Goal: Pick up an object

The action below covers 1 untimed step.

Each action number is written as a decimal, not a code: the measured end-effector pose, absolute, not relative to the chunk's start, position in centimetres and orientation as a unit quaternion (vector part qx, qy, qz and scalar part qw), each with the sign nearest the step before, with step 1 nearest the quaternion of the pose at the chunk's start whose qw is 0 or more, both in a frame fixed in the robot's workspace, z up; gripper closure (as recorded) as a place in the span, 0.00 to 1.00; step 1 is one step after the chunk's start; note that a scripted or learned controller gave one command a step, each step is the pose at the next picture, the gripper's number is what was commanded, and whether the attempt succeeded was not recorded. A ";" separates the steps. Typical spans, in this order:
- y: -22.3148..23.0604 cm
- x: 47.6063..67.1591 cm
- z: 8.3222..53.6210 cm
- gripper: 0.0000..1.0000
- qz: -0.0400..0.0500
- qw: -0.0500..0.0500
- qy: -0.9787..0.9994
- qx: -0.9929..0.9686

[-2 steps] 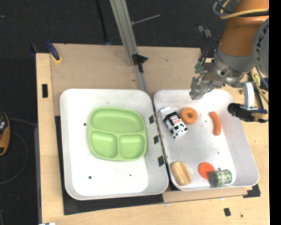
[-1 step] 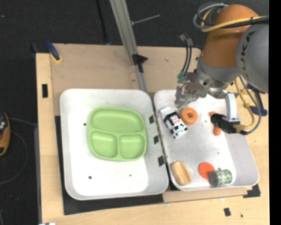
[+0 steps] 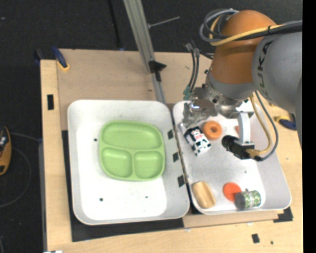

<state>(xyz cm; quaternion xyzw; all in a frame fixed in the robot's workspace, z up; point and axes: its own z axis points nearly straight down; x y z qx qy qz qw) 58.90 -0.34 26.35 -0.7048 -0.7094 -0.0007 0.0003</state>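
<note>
The arm leans over the right bin point(image 3: 280, 179) with its pincer point(image 3: 192, 115) low near the black-and-white cube point(image 3: 198, 140) and orange ring point(image 3: 213, 130), likely lining up a grab, though whether it grips anything I cannot tell.

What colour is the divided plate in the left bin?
Light green; the plate shows plainly in the camera view, lying in the white left bin.
</note>
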 end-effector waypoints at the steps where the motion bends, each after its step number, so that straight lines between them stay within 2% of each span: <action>1: 5.4 58.3 25.5 1.00 0.000 0.000 -0.710 -0.704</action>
